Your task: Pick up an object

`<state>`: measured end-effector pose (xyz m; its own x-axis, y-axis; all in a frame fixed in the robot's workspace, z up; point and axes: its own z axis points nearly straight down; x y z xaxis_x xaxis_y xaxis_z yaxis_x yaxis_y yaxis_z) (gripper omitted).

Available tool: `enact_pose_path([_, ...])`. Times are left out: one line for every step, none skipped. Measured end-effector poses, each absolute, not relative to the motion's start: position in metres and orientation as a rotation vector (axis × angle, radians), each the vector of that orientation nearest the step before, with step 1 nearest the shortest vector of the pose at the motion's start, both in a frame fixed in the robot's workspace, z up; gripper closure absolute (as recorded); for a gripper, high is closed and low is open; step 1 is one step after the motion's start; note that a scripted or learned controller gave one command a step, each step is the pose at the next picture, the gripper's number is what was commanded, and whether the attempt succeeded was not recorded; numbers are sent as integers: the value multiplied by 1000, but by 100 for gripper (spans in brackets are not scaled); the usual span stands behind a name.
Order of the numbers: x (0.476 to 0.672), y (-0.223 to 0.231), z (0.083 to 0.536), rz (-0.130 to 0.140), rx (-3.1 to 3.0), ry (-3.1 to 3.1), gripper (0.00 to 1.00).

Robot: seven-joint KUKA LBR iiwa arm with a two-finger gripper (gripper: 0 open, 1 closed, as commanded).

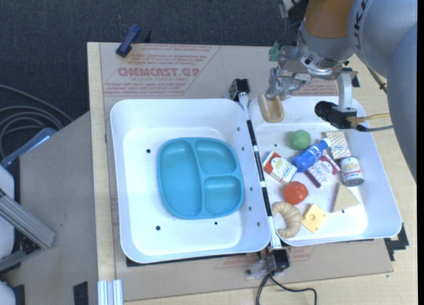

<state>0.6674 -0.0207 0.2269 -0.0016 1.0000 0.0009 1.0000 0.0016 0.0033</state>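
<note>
Arm enters from the right, grey with the orange band above the wrist; the claw [275, 96] hangs over the far left corner of the right bin [386, 184], close to the divider between the two bins. A tan, rounded object [271, 109] sits directly at the fingertips; it looks pinched between the two fingers, which are drawn close about its top, though the contact itself is too small to confirm fully. Whether the object is lifted clear of the bin floor or resting on it cannot be told. Remaining contents of the right bin lie apart from the claw: a green ball [299, 139] nearest it, then a blue bottle [309, 156] lying tilted, a red and white carton [279, 168], a small can [352, 171], a white box [337, 144] with a dotted pattern, a red tomato [295, 193], a croissant [287, 218] at the near left corner, a yellow cheese wedge [315, 218] just beside it, and a tan wedge [344, 199] toward the near right. The left bin [132, 158] holds a blue divided plate [200, 178], three compartments, roughly centred. Both bins sit on a brown board [162, 68] with red printing; a blue clip [128, 40] rests at its far left corner.
</note>
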Motion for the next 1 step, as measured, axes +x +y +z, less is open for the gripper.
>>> enact_pose_path([633,62,258,-1,2222,2225,100])
